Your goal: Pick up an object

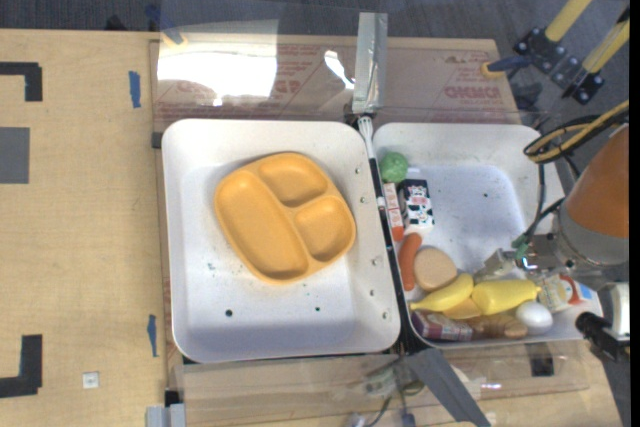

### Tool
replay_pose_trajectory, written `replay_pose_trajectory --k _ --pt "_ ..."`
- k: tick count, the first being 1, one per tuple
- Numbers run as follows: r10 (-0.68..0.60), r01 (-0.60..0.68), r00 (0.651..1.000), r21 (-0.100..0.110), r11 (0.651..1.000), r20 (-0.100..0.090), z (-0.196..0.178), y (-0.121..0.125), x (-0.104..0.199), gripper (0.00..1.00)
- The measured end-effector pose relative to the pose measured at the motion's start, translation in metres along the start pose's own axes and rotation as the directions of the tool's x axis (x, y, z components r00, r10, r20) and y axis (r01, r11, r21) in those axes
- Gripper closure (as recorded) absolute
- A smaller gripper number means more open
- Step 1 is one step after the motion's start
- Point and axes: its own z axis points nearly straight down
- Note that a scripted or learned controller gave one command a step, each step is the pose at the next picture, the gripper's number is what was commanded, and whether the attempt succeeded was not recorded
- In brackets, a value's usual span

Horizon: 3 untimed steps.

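Since gripper (515, 260) hangs over crowded right bin (470, 165), yellow banana (445, 295) etc. may slip; finger state: can't tell.

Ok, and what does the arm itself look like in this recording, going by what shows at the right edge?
A rounded orange band shows, with grey housing just below it. Black and yellow cables loop beside it over the right bin's corner. Lower down, the wrist end looks metallic and grey with small dark parts, above the toy food; its shape is too cluttered to make out further.
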Motion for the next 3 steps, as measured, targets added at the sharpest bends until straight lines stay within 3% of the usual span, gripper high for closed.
replay_pose_trajectory --k 1,2,3 --pt "0.000 0.000 1.000 -0.006 1.000 0.003 -0.011 0.002 0.000 1.00" --pt "-0.292 0.292 0.956 -0.001 0.956 0.002 -0.139 0.051 -0.001 1.00" --pt "-0.316 0.316 0.949 -0.002 0.949 0.004 -0.001 0.038 -0.043 1.00"
